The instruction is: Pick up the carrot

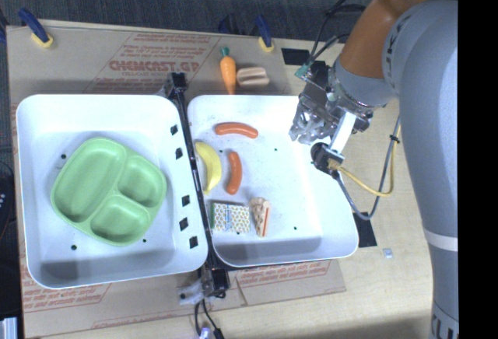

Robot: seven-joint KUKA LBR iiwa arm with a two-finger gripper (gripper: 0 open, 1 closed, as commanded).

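Carrot (227,73) lies on the bench (140,57) at upper centre of frame, outside the bins, just behind the right bin's (311,205) rear rim, beside a bun (252,78). Gripper (305,127) hovers over that bin's right side, well apart from the carrot, nothing between its fingers; spread cannot be judged.

Two bins (31,197), two sausages (236,130)

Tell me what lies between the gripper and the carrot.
In the camera view, the hot dog bun lies beside the carrot, toward the gripper; the rest is bare bin floor and cardboard.
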